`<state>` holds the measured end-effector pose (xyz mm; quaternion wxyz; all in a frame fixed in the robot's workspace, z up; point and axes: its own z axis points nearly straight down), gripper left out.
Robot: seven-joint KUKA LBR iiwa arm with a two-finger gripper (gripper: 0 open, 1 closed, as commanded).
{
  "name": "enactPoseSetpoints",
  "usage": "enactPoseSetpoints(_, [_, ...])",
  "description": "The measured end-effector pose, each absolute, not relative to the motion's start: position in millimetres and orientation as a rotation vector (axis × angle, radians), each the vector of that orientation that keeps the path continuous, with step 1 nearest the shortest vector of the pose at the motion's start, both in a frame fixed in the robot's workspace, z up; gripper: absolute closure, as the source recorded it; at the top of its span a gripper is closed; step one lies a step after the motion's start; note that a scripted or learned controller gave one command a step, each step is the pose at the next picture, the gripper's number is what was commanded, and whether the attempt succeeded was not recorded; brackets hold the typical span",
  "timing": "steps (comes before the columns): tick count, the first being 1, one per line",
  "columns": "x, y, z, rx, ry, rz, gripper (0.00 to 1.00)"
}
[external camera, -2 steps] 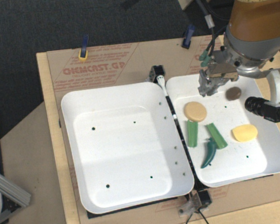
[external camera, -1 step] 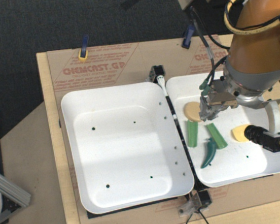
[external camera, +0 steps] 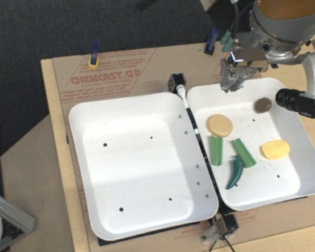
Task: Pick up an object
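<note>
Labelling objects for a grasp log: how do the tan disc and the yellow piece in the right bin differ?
The tan disc is round and duller; the yellow piece is blockier and brighter. The tan disc touches a green stick; the yellow piece lies alone. Both lie in the right bin.

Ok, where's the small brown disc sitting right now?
In the camera view, the brown disc lies in the right bin near its far right corner, right of the tan round piece, above the yellow piece.

Right bin (external camera: 303,181) holds 6 loose objects: tan round disc (external camera: 219,125) lying flat near the divider; 2 green sticks below it, one upright (external camera: 216,150), one tilted (external camera: 243,152); dark teal curved pepper shape (external camera: 235,173) just beneath them; yellow lump (external camera: 275,149) further right; small brown round piece (external camera: 263,104) near the back.
</note>
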<state>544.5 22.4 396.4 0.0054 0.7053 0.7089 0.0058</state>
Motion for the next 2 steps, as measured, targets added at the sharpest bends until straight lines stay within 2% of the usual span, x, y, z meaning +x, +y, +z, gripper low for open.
enactPoseSetpoints(1, [486.9, -5.7, 360.8, 2.229, 2.220, -0.007, 1.00])
enactPoseSetpoints(2, [479.5, 53.1, 399.2, 2.211, 2.228, 0.010, 1.00])
